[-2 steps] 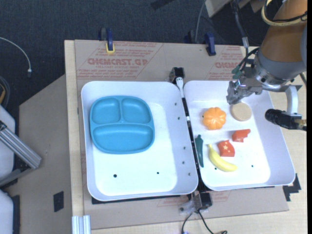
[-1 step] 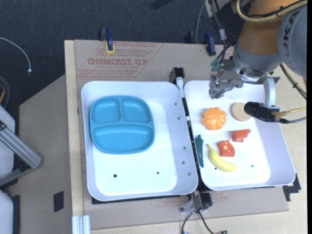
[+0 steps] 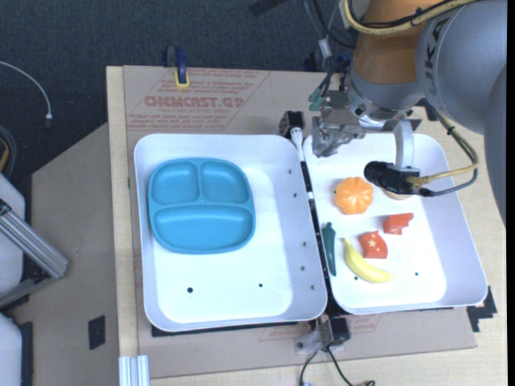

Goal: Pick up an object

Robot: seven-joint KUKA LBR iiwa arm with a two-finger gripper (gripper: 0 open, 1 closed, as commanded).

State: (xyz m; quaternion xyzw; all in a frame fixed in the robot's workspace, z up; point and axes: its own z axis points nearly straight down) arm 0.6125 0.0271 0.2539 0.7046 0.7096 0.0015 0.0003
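Fingers of the grey two-finger gripper [image 3: 328, 145] point down over the upper left corner of the right shallow white bin [image 3: 459, 240]; how far apart they stand cannot be told from this angle, and nothing shows between them.

That right bin holds a small orange pumpkin-shaped toy [image 3: 354, 195] near its middle, just below and to the right of the gripper. Lower right of it lie two red chunky toy pieces, one [image 3: 398, 223] a little higher than the other [image 3: 373, 245]. A yellow plastic banana [image 3: 366, 267] curves beneath the lower red piece, touching or nearly touching it. A thin dark green pepper-like toy [image 3: 328, 248] lies along the bin's left wall.

The left shallow white bin [image 3: 221, 296] holds a light blue plastic divided plate [image 3: 201, 205] with three compartments, lying flat in the bin's upper half.

A black camera-like attachment with a yellow cable [image 3: 394, 175] hangs off the arm just right of the pumpkin toy, close above the bin floor. The grey arm with its orange band [image 3: 394, 47] covers the frame's upper right. Both bins rest on a brown cardboard sheet with red lettering [image 3: 193, 99], a blue clamp [image 3: 182, 64] at its top edge.
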